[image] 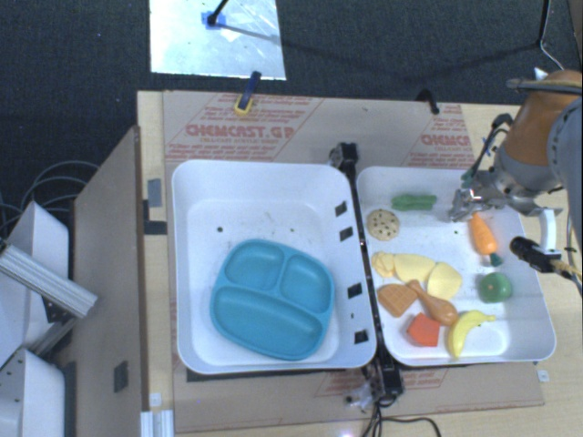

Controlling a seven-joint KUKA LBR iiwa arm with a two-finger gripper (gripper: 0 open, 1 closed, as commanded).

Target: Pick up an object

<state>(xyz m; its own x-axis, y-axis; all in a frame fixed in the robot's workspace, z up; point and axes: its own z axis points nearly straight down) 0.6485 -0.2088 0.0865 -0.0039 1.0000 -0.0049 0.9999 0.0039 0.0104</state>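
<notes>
Right white bin (pixel 524 340) holds toy food; gripper (pixel 462 206) hovers beside carrot (pixel 483 236).

looks like a robotics lab setup tbh: two white bins (pixel 264 176) sitting on a bench covered in chemcast-printed board (pixel 239 127), dark carpet (pixel 73 53), loose cables (pixel 55 185), and a grey and orange kuka arm (pixel 537 144) over plastic toy food (pixel 428 289).
</notes>
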